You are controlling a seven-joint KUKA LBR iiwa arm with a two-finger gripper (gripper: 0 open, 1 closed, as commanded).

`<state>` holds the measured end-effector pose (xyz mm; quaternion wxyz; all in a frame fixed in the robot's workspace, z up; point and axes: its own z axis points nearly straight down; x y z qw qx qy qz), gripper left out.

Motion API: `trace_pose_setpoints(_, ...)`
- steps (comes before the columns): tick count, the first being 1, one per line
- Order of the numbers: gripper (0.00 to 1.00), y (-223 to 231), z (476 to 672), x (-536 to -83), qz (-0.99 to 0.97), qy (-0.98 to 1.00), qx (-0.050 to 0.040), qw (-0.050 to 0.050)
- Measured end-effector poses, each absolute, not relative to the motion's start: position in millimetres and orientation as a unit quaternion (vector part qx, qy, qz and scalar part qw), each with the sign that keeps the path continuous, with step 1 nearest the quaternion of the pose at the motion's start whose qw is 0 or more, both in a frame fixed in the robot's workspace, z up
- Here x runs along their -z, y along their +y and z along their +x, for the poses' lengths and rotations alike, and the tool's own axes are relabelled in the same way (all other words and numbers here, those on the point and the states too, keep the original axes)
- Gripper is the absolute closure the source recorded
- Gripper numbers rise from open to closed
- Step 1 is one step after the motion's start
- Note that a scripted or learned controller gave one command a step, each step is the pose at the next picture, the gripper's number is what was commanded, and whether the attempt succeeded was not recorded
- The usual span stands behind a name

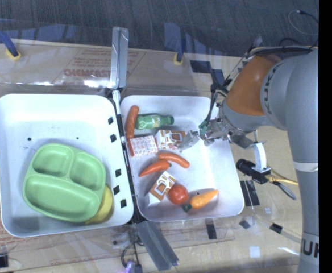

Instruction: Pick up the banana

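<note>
The banana [104, 205] is tucked under the green divided plate [65, 181] in the left bin [7, 118]; the gripper [192, 139] hangs over the right bin [225, 175]. A clean grasp may be blocked by the plate.

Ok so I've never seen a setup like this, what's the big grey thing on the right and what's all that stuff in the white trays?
The grey thing is a robot arm with an orange band, reaching in from the right. One camera looks down on the bench at a slant. The arm's gripper hovers over the right bin; I can't see anything between its fingers. That bin holds toy food: a green bottle, sausages, small boxes, a tomato and a carrot. The left bin holds a green divided plate, with the yellow banana peeking out beneath its right edge.
</note>
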<state>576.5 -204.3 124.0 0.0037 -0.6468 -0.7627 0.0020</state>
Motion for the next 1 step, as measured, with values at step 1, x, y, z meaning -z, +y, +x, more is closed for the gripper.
trace_pose_setpoints(1, 0.0, -176.6, 546.9, -345.6, -0.663, -0.748, -0.0017, 0.001)
